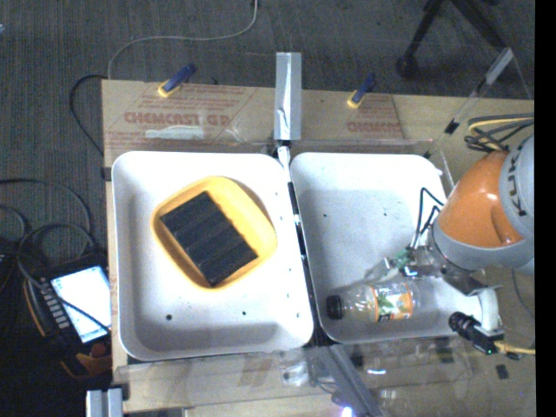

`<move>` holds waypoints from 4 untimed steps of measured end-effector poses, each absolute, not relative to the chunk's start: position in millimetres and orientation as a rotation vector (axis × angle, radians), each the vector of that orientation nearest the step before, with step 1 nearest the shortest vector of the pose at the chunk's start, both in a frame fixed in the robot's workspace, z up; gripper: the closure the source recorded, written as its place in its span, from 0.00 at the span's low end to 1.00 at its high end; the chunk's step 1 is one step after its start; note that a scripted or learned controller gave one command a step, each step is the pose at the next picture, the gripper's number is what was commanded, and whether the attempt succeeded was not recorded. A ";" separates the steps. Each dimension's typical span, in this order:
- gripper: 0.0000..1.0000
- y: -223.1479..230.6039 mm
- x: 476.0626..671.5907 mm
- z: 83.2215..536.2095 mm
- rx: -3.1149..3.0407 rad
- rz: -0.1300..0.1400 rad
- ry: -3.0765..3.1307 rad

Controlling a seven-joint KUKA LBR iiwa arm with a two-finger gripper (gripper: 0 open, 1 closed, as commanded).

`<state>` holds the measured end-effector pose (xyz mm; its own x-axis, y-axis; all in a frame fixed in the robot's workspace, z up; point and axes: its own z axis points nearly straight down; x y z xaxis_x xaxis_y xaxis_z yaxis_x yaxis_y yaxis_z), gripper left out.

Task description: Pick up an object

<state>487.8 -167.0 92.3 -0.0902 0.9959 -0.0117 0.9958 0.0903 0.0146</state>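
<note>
A clear plastic bottle (375, 303) with a black cap and an orange label lies on its side near the front wall of the right bin (347, 198), cap pointing left. My gripper (405, 265) hangs low over the bin's right side, just above and behind the bottle's base end, under the orange band of the arm (478, 211). The arm's bulk hides the wrist and how the gripper meets the bottle. In the left bin (139, 311) a yellow dish (250, 200) holds a black ribbed block (208, 235).
A metal bar (287, 94) stands behind the seam between the bins on the cardboard-covered bench. Blue and yellow clamps (176, 79) hold the back edge. A tablet (80, 301) and cables lie on the floor at left. An office chair base (443, 16) stands behind.
</note>
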 end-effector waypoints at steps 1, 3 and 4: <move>1.00 -164.1 490.1 102.3 2.103 0.013 2.309; 0.00 -189.2 487.6 93.5 1.696 0.007 2.633; 0.00 -135.5 549.5 94.6 1.760 0.001 2.603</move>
<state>549.5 -135.5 94.6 -0.3726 0.9280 0.0005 0.9280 0.3726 0.0002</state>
